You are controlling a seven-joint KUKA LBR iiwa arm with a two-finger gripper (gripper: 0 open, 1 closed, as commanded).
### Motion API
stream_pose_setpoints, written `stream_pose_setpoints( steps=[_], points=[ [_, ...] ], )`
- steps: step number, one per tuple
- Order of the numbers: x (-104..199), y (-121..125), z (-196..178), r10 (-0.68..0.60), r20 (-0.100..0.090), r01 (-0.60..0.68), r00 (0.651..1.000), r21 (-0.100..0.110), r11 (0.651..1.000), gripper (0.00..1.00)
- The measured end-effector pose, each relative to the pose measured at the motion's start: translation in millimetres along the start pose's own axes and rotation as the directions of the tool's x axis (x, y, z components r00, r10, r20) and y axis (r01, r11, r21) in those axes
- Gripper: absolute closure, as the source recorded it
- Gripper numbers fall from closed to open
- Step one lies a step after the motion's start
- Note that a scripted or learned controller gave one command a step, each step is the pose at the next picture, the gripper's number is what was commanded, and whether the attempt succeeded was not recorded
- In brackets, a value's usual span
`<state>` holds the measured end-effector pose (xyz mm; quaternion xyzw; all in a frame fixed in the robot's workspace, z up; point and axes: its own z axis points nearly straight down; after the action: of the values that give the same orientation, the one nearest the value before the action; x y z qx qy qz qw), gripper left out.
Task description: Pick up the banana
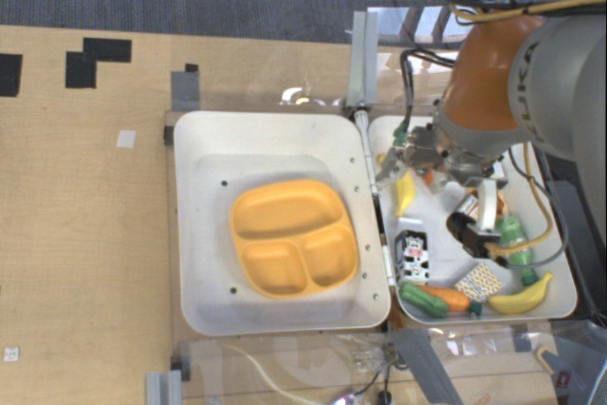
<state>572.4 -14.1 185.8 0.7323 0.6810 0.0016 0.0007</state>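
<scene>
One banana (521, 297) well apart from jaws.

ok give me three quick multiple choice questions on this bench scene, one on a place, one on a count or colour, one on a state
1. Where does the banana lie?
A. left bin
B. right bin, near corner
C. on the floor

2. How many compartments has the yellow tray?
A. three
B. five
C. one

3. How does the tray sit?
A. flat in the left bin
B. propped on the arm
C. hanging off the bench

Answers: 1 B, it curves by the right bin's near wall. 2 A, one long section above two smaller ones. 3 A, it rests level on the bin floor.
</scene>
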Motion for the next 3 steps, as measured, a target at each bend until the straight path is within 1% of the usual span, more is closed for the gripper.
stream_pose_setpoints(
  steps=[1,2,3],
  points=[
    [-44,8,0,0.064,0.001,-0.064,0.998,-0.001,0.998,0.0],
    [-70,30,78,-0.041,0.001,0.041,0.999,0.001,0.999,0.0],
    [-64,60,97,0.091,0.0,-0.091,0.996,-0.006,0.996,0.0]
  ],
)
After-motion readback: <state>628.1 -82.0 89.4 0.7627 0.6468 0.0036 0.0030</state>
